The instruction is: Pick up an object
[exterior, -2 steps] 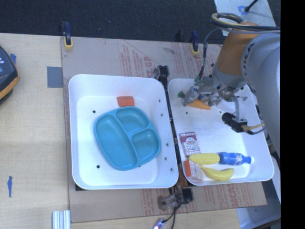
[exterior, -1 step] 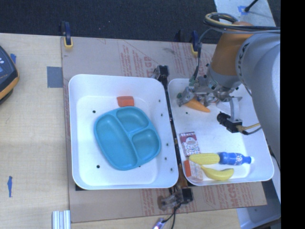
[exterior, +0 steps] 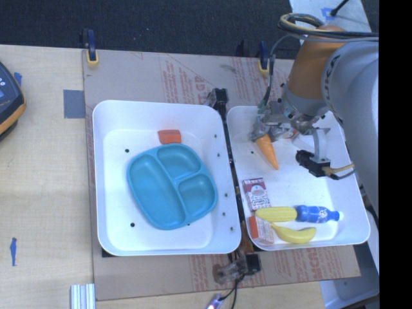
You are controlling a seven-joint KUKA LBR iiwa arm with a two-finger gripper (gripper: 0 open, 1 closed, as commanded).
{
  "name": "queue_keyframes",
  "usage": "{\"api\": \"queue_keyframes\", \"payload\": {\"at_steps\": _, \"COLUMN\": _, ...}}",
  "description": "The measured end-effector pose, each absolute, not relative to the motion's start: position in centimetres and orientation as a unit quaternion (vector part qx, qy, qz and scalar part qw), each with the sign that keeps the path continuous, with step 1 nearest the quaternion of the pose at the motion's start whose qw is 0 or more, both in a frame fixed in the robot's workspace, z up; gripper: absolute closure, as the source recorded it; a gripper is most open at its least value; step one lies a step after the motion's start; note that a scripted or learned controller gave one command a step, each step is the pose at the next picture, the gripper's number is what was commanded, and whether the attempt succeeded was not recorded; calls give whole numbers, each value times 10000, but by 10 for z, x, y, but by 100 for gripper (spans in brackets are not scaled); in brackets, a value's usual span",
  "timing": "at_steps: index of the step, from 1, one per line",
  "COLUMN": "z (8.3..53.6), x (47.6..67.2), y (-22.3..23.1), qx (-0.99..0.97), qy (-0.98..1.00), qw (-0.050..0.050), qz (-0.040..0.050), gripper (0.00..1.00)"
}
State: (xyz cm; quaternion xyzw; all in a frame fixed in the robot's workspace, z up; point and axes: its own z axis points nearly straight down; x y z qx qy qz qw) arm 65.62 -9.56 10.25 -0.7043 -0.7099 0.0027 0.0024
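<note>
From the camera above the worktop (exterior: 45,192), two white bins sit side by side. The left bin (exterior: 109,172) holds a blue divided plate (exterior: 170,185) and, just beyond it toward the far wall, a small orange block (exterior: 169,136). The right bin (exterior: 347,227) holds a carrot (exterior: 268,152) near its far end, and at its near end a red-and-white packet (exterior: 256,194), a corn cob (exterior: 275,214), a blue bottle (exterior: 317,214) and a banana (exterior: 293,234) clustered close together.

The arm (exterior: 335,63) comes in from the right and bends down over the far end of the right bin. Its hand (exterior: 273,129) sits low there, right at the thick top end of the carrot. Whether the fingers are spread or closed I cannot tell, since the metal parts blur together at that spot, and nothing can be made out as clamped between them.

The carrot is the likely target. Its long axis runs from its thick end, under or touching the hand, toward its point, which aims at the near side of the bin and slightly right. So the carrot stretches away from the hand toward the camera. A grasp would probably need to close across the thick end, square to that axis. The other items lie well apart from the hand.
</note>
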Motion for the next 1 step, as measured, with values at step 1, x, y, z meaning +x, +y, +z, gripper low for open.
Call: {"api": "queue_keyframes", "payload": {"at_steps": 1, "z": 193, "x": 623, "y": -35, "qx": -7054, "qy": -7088, "qw": 9, "qz": 6, "gripper": 100}}
